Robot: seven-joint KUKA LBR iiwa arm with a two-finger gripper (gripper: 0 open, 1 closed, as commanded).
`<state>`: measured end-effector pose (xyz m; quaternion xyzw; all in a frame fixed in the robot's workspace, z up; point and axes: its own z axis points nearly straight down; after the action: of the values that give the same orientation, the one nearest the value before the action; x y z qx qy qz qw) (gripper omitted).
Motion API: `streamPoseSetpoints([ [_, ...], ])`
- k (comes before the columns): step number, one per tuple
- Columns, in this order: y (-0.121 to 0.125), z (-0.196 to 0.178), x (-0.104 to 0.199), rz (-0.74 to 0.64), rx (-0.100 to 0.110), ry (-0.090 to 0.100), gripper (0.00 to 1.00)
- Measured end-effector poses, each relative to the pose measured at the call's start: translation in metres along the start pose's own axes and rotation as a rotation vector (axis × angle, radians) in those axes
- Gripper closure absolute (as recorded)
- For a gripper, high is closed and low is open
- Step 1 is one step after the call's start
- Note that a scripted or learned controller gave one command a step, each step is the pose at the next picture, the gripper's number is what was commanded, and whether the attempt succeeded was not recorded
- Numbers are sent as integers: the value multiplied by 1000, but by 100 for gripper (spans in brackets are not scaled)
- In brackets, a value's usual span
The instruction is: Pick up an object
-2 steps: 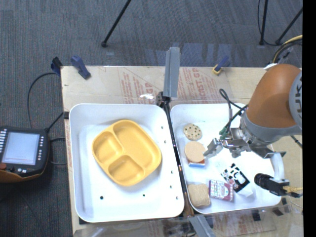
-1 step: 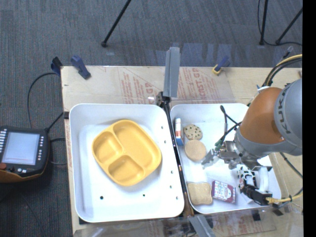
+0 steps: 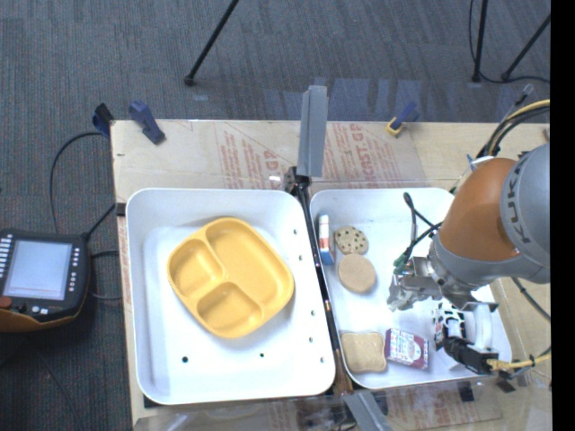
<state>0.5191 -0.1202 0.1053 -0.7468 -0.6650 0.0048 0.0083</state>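
Note:
The right bin (image 3: 382,206) holds several things. A chocolate-chip cookie (image 3: 351,239) lies near its left wall, with a plain tan round biscuit (image 3: 357,273) just below it. A white and blue tube (image 3: 323,240) lies along the left wall. At the front are a slice of toast (image 3: 363,351) and a dark pink packet (image 3: 407,348). My gripper (image 3: 407,291) hangs over the middle of this bin, right of the tan biscuit and above the pink packet. I see nothing between its fingers.
The left bin (image 3: 153,348) carries a yellow divided plate (image 3: 231,276). A grey post (image 3: 313,137) stands at the back where the two bins meet. The arm's orange and grey body (image 3: 490,223) covers the right bin's right side.

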Motion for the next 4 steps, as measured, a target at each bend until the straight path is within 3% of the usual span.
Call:
streamPoseSetpoints([
  [1, 79, 20, -56, -78, -12, -3, 100],
  [2, 71, 21, -80, 235, -11, -1, 100],
  [3, 83, 21, -44, 606, -9, 1, 100],
  [4, 96, 21, 20, 910, -9, 1, 100],
])
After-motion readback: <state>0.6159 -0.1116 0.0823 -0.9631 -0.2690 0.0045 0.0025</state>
